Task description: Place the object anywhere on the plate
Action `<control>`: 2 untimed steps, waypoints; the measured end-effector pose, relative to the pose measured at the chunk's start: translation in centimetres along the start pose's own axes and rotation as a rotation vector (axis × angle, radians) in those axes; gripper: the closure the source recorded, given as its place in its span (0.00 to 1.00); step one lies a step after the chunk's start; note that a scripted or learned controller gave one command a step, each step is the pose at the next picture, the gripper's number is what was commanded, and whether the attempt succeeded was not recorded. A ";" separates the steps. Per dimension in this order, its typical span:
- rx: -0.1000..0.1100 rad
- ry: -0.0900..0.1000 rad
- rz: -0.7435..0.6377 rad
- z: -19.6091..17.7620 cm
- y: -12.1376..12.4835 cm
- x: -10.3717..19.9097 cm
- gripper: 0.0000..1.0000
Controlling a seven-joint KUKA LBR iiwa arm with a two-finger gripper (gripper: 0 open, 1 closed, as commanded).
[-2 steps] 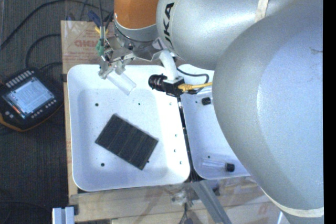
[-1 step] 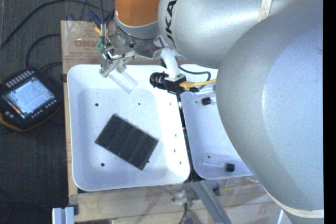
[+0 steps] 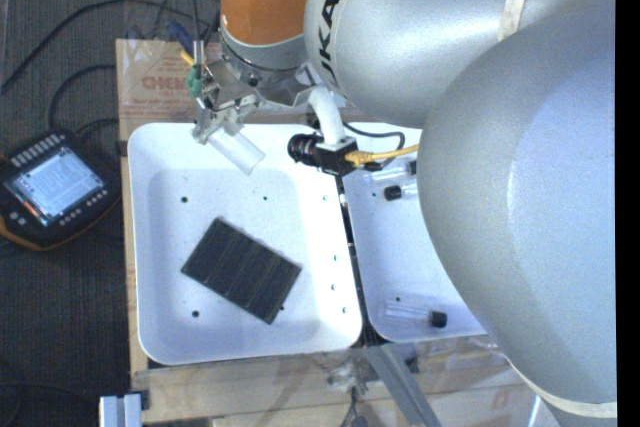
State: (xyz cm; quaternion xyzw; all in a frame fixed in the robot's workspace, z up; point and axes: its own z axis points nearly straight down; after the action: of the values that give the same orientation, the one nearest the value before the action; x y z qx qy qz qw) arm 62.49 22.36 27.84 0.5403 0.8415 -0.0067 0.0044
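Observation:
A dark ribbed rectangular plate (image 3: 241, 270) lies flat on the floor of the left bin (image 3: 160, 335), turned at a slant. My gripper (image 3: 213, 118) hangs over the far left corner of that bin, above and behind the plate. A clear tube (image 3: 240, 152) sticks out from between its fingers, slanting down to the right, and the gripper is shut on its upper end. The tube hangs apart from the plate, toward the bin's far wall.
The right bin (image 3: 375, 315) holds a clear vial with a black cap (image 3: 418, 316) near its front and another small capped piece (image 3: 396, 191) at the back. The arm's large grey body covers most of that bin. A teach pendant (image 3: 50, 187) lies left of the bench.

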 end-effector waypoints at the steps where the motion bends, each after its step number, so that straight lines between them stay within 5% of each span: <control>1: -0.005 0.010 -0.179 -8.2 -10.3 3.0 1.00; 2: -0.003 0.007 -0.177 -9.0 -10.2 2.9 1.00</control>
State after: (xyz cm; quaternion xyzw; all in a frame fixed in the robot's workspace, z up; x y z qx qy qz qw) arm 52.03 20.87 36.89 0.4637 0.8860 -0.0039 0.0018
